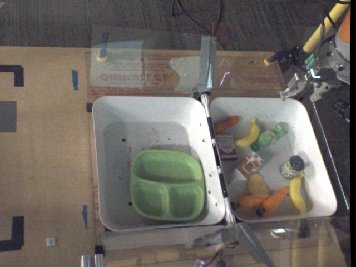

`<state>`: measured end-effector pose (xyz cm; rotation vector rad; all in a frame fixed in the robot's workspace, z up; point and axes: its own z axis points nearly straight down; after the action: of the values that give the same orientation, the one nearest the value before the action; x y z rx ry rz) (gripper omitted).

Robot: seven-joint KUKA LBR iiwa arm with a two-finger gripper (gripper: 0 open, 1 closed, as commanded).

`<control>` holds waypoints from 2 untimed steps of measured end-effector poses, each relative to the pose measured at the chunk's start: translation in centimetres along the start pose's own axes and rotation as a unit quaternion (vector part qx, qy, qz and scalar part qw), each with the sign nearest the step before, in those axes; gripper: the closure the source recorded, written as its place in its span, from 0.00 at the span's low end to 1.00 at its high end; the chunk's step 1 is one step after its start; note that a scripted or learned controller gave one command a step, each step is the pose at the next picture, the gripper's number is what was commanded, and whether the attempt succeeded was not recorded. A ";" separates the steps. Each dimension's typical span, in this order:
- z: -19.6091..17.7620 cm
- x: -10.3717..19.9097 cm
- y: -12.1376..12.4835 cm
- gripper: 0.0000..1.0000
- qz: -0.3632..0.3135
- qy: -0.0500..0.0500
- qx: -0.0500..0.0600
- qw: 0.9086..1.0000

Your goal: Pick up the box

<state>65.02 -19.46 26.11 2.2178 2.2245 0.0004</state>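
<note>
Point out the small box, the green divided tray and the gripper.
small box [250, 164], camera view, on its orange-and-white top face.
green divided tray [167, 185], camera view, on the ridge between its compartments.
gripper [305, 89], camera view, between its fingertips.

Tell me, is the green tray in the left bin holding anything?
Empty: all three compartments of the green tray show bare green plastic.

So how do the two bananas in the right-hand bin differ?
The upper banana lies near the middle of the right bin, beside the green bottle, while the lower banana lies near the bin's right wall, below a small can. The upper banana curves on a slant; the lower banana lies closer to up-and-down in the picture. The lower one touches an orange carrot. Both are yellow toy fruit of about the same size.
</note>
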 end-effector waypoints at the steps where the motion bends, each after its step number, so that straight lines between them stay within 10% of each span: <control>1: -1.2 0.1 0.1 1.00 -0.001 -0.001 -0.002 1.000; 2: -11.4 -2.5 1.8 1.00 0.151 -0.001 -0.001 0.989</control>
<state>66.84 -21.96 37.49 2.5252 1.8633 0.0005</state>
